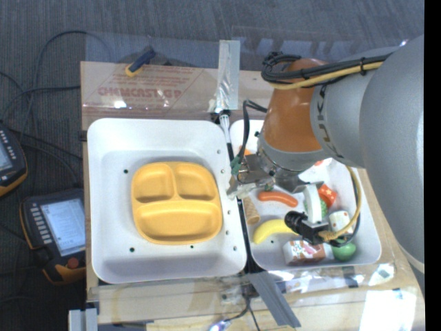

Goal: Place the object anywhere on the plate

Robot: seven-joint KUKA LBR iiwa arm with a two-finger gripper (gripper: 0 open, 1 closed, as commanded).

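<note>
Plate (177,202): yellow, three compartments, lying flat in the left bin (110,150), nothing on it. White bin floor shows all round it, widest on the left and near sides.

Gripper (242,178): low over the ridge where the two bins meet, at the left edge of the right bin (368,243). Cannot tell how it is set or whether anything is in it; the wrist hides the tips.

Right bin crowded: orange carrot (277,198) just beside the gripper, banana (270,230) nearer the front, a small packet (303,252) with a red label, a green ball (346,251) in the front corner, a red-and-white item (322,197) under the arm. Little bare floor there.

Arm (358,102) covers the far part of the right bin.

Clear sheet (148,88) at the back of the desk (95,71) carries red lettering, not readable. Packet label too small to read.
</note>
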